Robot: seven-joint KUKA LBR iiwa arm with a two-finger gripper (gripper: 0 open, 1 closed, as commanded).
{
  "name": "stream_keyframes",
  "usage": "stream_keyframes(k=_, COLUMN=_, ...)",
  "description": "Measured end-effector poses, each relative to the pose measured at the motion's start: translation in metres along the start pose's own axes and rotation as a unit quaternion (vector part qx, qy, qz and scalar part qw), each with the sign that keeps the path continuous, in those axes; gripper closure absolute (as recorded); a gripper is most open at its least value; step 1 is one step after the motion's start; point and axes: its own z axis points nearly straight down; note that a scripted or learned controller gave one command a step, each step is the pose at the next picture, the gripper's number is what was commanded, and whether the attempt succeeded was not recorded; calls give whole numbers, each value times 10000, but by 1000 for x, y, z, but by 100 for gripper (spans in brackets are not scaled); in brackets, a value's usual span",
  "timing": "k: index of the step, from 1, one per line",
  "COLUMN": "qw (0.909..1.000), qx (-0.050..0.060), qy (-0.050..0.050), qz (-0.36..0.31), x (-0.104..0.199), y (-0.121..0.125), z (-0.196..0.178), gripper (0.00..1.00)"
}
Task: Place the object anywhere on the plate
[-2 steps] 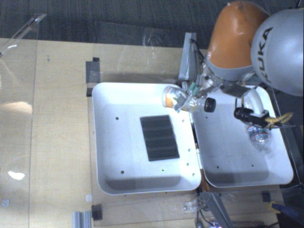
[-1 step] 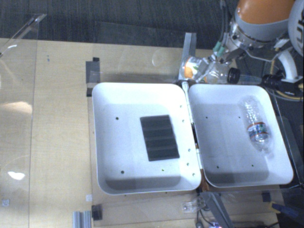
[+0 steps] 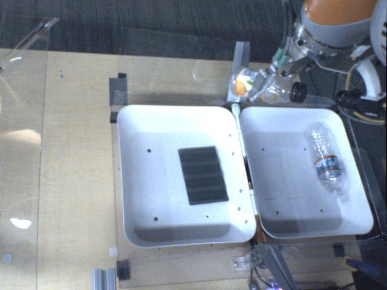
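**Operator:** State the position of the task item and of the claw.

**Arm:** The clear, crumpled plastic bottle with a blue label band [image 3: 325, 159] lies on its side in the right shallow white bin [image 3: 275, 162], near the far right wall. The dark grey ribbed rectangular plate [image 3: 203, 174] lies flat in the middle of the left shallow white bin [image 3: 145, 180]. My claw [image 3: 266, 84] hangs above the wooden worktop [image 3: 66, 162], behind the far corners where the two bins meet. It carries nothing that I can identify. Whether it is open or closed, I cannot tell; glare and clutter mask it.

**Operator:** List the hazards from here.

**Arm:** I judge three. One: the bottle is transparent and rounded, so a descent may land off-centre and the bottle may roll or squirt out sideways. Two: it lies near the bin wall, so one side of the claw may strike the wall. Three: the carry crosses the raised rims between the bins; a low, weakly gripped bottle may catch there and drop short of the plate.
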Motion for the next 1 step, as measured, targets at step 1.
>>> stream_keyframes(k=1, qw=10000, qx=-23, qy=-13, qz=-32, x=1, y=2, z=-11, gripper=100)
